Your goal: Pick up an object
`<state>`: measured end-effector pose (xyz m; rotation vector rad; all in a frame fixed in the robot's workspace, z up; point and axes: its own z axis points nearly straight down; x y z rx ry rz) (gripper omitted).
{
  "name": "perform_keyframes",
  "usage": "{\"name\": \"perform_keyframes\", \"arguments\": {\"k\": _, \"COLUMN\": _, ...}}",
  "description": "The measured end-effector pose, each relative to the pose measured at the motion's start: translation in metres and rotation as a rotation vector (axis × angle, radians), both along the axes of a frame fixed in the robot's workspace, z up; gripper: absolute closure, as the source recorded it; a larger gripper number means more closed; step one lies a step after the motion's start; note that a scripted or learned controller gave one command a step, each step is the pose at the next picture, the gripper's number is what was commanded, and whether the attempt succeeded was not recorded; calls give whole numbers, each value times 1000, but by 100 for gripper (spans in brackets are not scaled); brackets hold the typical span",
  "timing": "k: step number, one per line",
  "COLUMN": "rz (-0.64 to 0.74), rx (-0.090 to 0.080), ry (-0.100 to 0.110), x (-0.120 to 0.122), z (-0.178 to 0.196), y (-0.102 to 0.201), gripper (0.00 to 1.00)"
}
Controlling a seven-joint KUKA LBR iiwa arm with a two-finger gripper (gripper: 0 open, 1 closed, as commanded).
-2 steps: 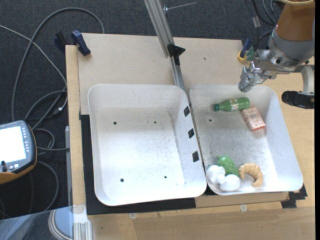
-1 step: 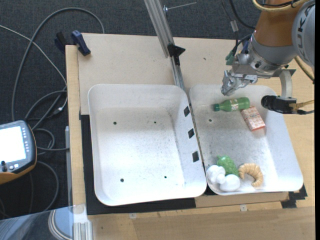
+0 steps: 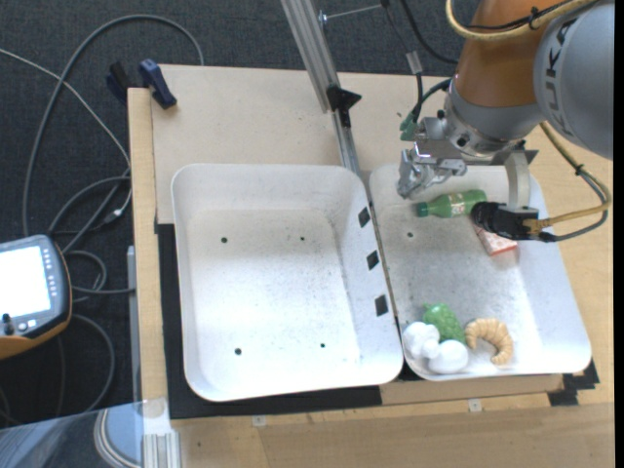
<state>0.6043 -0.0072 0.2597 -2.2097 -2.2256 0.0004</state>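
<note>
Hanging over the far end of the right bin (image 3: pixel 546 291), the claw (image 3: pixel 414 178) sits just beside the green bottle (image 3: pixel 450 204), at its ten o'clock; whether it is spread or pressed together cannot be told. A red-and-white packet (image 3: pixel 499 240) lies at the bottle's four o'clock. Near the bin's six o'clock edge cluster a croissant (image 3: pixel 490 338), a white lump (image 3: pixel 434 347) and a green toy (image 3: pixel 445 320).

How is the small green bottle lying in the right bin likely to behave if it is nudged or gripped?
The green bottle lies on its side on the right bin floor, so a sideways nudge would probably set it rolling. It looks like smooth plastic and round, so it may slip from a pinch. Being small, it is likely light.
</note>
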Motion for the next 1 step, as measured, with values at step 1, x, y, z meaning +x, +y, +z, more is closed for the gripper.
{"name": "perform_keyframes", "arguments": {"k": 1, "rz": 0, "rx": 0, "ry": 1, "x": -22, "z": -11, "y": 60, "gripper": 100}}
